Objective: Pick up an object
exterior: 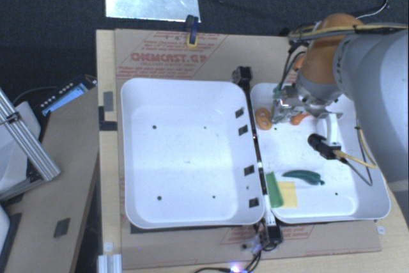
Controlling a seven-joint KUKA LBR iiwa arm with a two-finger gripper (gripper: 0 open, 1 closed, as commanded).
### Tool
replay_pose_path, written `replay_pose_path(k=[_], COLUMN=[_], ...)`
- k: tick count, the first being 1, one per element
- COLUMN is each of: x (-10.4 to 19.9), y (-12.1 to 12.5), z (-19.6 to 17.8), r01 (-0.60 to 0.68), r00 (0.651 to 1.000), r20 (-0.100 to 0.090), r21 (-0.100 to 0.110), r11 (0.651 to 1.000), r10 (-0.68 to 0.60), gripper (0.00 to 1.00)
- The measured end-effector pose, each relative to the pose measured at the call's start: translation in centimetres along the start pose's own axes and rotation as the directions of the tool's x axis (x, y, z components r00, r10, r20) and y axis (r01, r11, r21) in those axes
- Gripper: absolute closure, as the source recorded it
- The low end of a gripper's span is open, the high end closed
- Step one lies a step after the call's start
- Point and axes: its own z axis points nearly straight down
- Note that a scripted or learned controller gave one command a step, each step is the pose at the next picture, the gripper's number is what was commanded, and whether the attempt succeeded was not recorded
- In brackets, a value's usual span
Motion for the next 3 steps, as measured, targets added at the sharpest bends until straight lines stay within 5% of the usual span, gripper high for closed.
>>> replay_pose_path(k=[3], x=[-0.05], y=[1.28], z=[0.45], r01=[0.001], r00=[1.0], r20=[-0.006], r21=[0.04], r11=[0.999], r10=[-0.001], gripper=[1.0])
